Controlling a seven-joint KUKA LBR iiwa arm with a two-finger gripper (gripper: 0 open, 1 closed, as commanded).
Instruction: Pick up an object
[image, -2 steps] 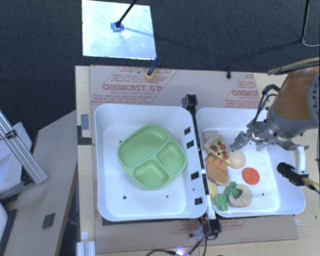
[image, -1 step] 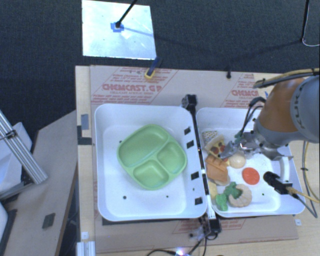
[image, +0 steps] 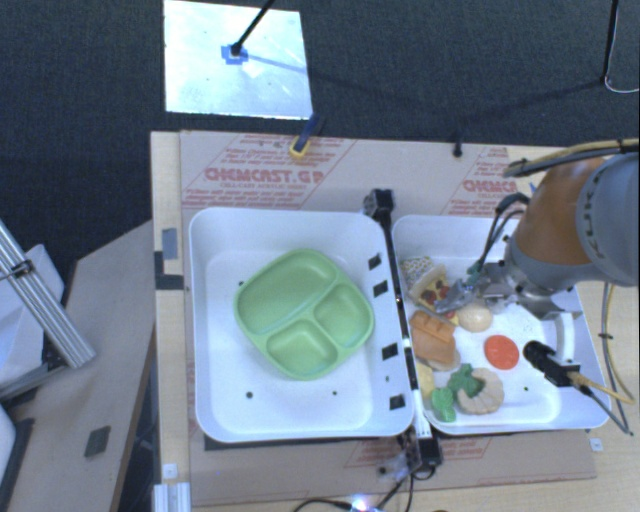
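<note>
Gripper low among crowded toy foods, right bin.

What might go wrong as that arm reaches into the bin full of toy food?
The food lies packed close in the right bin. The gripper sits low beside the pizza slice, the egg and the bread, so it may nudge neighbours or catch two pieces together. Flat items like the red disc could slip from a pinch. The arm might also brush the bin's wall.

arm cut off at right edge — fingers blurred
</note>
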